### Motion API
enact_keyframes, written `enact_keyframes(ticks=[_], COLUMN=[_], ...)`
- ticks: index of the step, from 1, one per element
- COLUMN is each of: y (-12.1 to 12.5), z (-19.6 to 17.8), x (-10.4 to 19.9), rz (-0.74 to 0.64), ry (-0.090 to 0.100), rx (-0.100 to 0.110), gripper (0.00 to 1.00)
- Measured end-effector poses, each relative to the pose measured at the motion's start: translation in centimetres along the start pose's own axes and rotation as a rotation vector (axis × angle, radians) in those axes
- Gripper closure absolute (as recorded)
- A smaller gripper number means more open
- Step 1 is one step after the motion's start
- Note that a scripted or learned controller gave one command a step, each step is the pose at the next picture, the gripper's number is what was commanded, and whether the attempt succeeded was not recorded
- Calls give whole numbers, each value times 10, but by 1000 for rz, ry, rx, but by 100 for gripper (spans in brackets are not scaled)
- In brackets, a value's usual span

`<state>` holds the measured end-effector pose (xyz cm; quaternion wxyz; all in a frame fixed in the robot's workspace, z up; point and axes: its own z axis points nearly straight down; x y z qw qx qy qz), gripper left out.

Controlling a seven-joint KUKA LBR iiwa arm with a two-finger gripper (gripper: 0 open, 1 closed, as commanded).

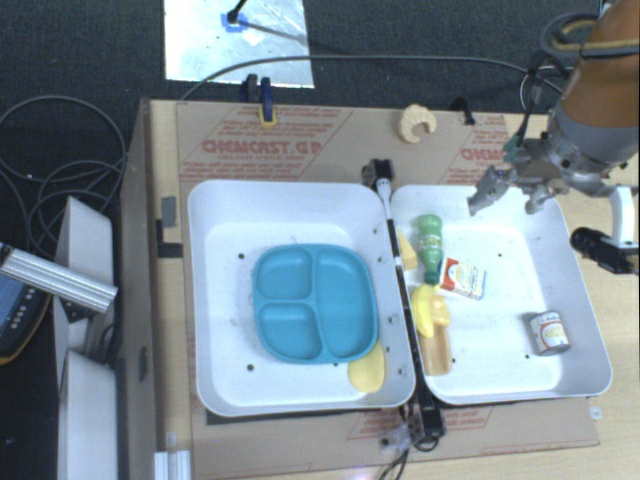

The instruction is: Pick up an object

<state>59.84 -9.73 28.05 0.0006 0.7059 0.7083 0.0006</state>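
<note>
Nearest me I saw a small metal can (548,332) lying in the right bin (580,298), and a yellow wooden-looking spatula (432,330) with its long axis running near to far. Beyond it lay a glossy green bottle (429,247), cap pointing away. The gripper (512,194) hovered over the far rim, jaws spread, holding nothing.
</note>
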Motion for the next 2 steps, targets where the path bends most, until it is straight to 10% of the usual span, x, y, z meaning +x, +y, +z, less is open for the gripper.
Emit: enact_keyframes(ticks=[1, 2], y=[28, 29], z=[196, 185], x=[-8, -8], rz=[2, 2], ry=[0, -1], rx=[0, -3], gripper=[0, 100])
